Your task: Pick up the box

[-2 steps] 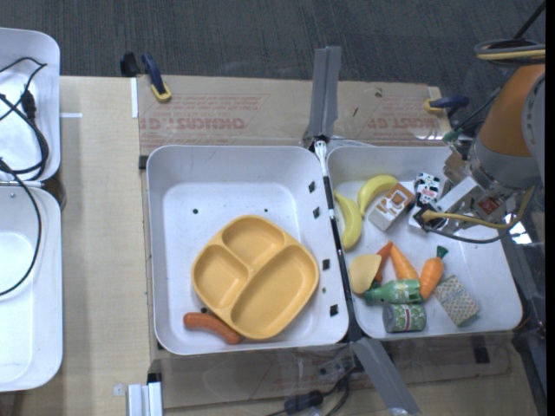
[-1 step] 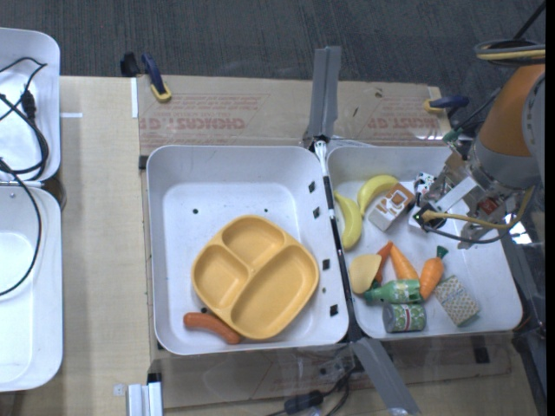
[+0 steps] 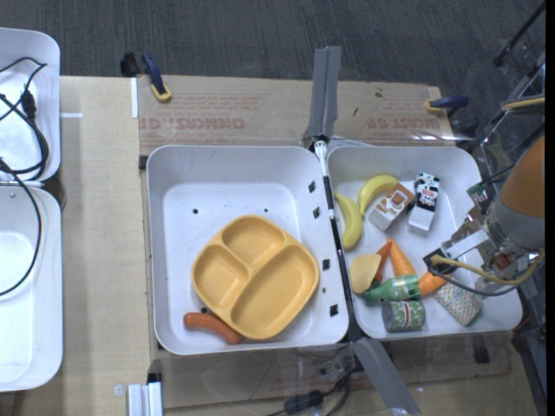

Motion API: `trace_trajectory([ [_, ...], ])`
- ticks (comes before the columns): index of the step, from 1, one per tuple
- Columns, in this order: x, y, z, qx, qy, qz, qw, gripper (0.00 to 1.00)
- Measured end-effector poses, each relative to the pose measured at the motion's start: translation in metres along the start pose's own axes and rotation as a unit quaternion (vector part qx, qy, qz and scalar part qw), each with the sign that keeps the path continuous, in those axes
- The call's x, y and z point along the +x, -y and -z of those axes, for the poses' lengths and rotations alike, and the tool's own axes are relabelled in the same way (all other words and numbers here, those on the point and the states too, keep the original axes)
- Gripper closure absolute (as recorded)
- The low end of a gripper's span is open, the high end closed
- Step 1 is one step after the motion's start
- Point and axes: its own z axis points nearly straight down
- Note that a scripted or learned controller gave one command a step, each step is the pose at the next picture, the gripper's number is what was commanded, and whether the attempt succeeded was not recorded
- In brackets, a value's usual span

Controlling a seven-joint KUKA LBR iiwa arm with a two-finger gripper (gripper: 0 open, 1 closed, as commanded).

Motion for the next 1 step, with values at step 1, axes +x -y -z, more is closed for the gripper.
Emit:
trace_trajectory([
  [1,-0.0248,-0.0138,-0.0120,-0.001,-0.008,0.002,1.0000,0.00],
])
